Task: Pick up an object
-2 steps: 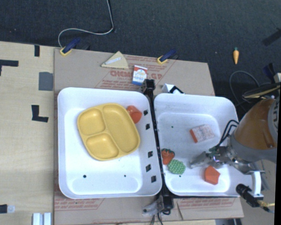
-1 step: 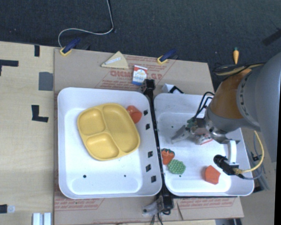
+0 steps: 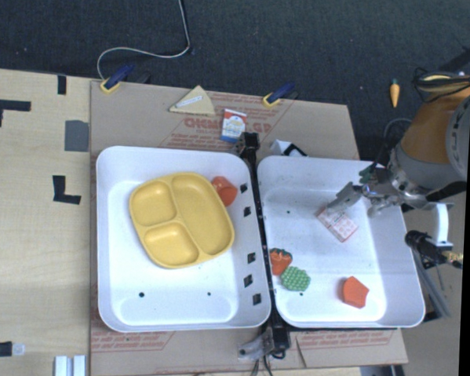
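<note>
Over the right-hand bin (image 3: 386, 309), the gripper (image 3: 346, 198) is seen lowered from the grey arm (image 3: 433, 146) that enters from the right, its dark tip poised just above a small pale, pink-patterned packet (image 3: 338, 223). Whether the gripper is open or closed cannot be told from this angle, and nothing can be made out between its tips, so no hold is claimed.

The packet lies flat on the bin's floor in the upper middle, apart from its neighbours; that isolation is judged to be why it has been singled out as the likeliest target. Toward the near side of the same bin, an orange block (image 3: 355, 292) is placed close to the right wall, while a green knobbly item (image 3: 296, 279) and a small red-orange piece (image 3: 280, 261) are crowded together against the left wall, where a clean grasp would be judged harder.

Left of that bin, a second white bin (image 3: 111, 295) is occupied by a yellow divided plate (image 3: 181, 218), with a red-orange object (image 3: 226, 191) tucked against the plate's right rim. Beyond the bins, a small carton (image 3: 233, 126) and a pale wedge (image 3: 194, 101) are left on the cardboard covering the counter (image 3: 28, 235).

The pick-up is judged not yet made.
</note>
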Motion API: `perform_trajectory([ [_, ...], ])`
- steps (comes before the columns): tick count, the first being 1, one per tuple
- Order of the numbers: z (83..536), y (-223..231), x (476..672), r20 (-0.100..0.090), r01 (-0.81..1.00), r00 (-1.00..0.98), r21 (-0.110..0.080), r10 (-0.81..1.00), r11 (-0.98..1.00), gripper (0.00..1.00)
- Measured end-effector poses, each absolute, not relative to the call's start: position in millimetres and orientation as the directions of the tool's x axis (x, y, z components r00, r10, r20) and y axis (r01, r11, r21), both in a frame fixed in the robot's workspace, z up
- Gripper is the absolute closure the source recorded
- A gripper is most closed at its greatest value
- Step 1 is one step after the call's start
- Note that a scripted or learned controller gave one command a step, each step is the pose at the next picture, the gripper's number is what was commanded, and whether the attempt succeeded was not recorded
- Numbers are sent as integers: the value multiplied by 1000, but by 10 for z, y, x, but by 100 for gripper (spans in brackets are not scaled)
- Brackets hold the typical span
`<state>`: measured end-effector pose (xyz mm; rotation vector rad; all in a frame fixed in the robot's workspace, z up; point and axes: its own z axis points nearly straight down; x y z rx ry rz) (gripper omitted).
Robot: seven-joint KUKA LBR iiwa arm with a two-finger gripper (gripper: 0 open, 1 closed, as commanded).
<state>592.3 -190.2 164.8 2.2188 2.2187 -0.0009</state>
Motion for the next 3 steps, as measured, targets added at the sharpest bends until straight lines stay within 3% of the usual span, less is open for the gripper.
perform_trajectory([
  [1, 1234, -1557, 5974, 1, 1000, -2, -3, 1000, 2, 0],
  [2, 856, -1916, 5138, -1, 1000, 2, -1, 1000, -2, 0],
  [3, 865, -1642, 4853, -4, 1000, 0, 6, 1000, 0, 0],
])
